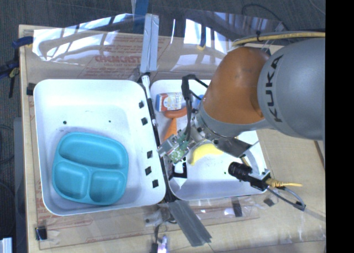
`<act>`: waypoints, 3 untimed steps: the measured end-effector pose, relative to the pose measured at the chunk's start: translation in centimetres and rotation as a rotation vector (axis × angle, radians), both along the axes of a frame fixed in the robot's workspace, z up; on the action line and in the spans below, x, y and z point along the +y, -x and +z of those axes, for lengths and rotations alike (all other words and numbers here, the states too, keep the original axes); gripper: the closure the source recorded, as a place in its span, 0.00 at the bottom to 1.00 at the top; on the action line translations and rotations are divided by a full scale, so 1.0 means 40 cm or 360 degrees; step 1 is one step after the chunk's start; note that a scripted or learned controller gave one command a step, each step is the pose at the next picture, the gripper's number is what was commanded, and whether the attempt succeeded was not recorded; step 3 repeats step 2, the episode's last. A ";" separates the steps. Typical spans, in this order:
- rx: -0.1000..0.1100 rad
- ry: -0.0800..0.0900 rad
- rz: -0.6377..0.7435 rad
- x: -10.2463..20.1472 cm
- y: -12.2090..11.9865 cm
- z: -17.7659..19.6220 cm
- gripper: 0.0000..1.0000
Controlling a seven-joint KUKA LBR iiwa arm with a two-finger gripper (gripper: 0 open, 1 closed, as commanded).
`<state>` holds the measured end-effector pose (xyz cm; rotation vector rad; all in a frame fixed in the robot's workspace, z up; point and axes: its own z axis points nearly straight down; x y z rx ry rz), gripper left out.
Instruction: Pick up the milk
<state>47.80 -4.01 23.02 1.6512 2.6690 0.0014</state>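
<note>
Inside the right bin (210,194), a yellow item (203,152) lies on the white floor toward the near rim, partly covered by the arm (260,91). The gripper (177,149) sits low at that bin's left wall, just left of the yellow item, with a small green circuit board showing on its side. From this angle it cannot be told whether the gripper is open or closed, and nothing is seen held in it. Farther into the bin, an orange item (176,120) lies beyond the gripper.

The milk (170,101) rests at the bin's far left corner, touching the orange item's far end and apart from the gripper. It is a small carton with a pale face, blue print and an orange-red patch.

Left of the right bin, the left bin (83,94) holds a blue divided tray (88,166).
</note>
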 end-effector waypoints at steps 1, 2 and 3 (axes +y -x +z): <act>0.0007 0.0000 -0.0635 -0.027 -0.011 0.049 1.00; 0.0013 -0.0002 -0.0079 -0.065 0.005 -0.100 1.00; 0.0013 -0.0002 -0.0079 -0.065 0.005 -0.100 1.00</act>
